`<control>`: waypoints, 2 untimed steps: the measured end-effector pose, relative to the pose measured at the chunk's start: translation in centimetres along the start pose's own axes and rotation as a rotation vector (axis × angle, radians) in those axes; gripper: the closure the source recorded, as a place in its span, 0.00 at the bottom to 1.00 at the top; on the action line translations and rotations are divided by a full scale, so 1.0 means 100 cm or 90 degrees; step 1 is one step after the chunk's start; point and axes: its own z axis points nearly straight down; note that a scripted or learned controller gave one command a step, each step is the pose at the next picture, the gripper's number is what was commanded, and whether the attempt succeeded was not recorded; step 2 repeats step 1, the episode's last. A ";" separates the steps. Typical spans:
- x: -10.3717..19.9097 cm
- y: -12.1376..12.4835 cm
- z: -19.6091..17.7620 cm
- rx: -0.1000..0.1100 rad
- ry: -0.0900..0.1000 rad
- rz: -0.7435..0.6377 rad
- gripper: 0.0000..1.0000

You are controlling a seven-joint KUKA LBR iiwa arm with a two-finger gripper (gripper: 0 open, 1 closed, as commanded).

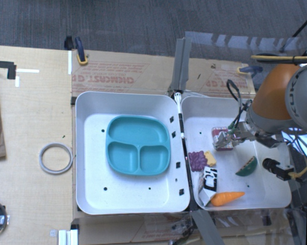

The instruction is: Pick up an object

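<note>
Hand (225,141) low in right bin (235,105) above purple grapes (196,160)

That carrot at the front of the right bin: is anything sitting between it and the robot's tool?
Nothing visible blocks it. The tool is over the middle of the right bin, and the carrot lies nearer the front. The black-and-white packet lies just left of that path and the green slice right of it.

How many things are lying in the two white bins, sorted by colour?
Teal: 1, the divided plate
Purple: 1, the grape bunch
Yellow: 1, a small piece
Orange: 1, the carrot
Green: 1, the wedge
Black and white: 1, a packet
Total: 6
</note>
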 end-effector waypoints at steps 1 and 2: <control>0.050 -0.004 -0.091 -0.001 -0.001 -0.165 1.00; 0.050 -0.004 -0.091 -0.001 -0.001 -0.165 1.00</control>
